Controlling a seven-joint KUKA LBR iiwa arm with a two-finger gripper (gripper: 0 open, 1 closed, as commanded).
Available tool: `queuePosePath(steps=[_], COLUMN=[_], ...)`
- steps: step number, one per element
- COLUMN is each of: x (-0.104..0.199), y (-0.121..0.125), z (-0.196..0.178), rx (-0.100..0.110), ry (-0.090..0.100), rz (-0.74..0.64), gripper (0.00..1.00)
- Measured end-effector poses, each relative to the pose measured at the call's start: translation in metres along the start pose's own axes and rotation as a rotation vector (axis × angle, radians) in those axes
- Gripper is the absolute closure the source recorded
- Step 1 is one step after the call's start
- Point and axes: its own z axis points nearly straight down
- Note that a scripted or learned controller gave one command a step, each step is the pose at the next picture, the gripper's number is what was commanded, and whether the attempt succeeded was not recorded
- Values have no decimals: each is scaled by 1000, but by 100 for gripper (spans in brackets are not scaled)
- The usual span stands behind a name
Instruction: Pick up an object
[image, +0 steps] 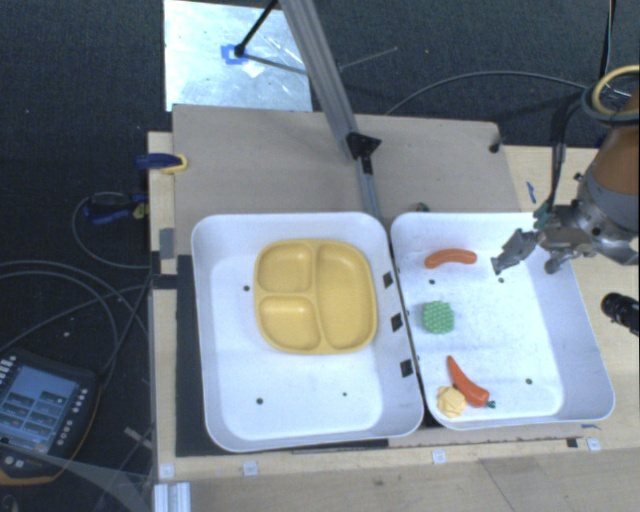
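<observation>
Just pincer above sausage

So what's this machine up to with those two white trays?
A grey robot arm reaches in over the right bin, its gripper hanging open above the bin's upper part with nothing between its fingers. Below it lie a sausage, a green ball, a carrot and a small yellow piece. The sausage is nearest the gripper. The left bin holds a yellow divided plate. Nothing has been picked up yet.
</observation>
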Motion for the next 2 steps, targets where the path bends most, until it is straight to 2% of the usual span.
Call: queuePosePath(steps=[1,2], x=[0,-3], y=[0,-1], z=[0,42], rx=[-1,4], ry=[0,0], rz=[2,5], gripper=[0,0])
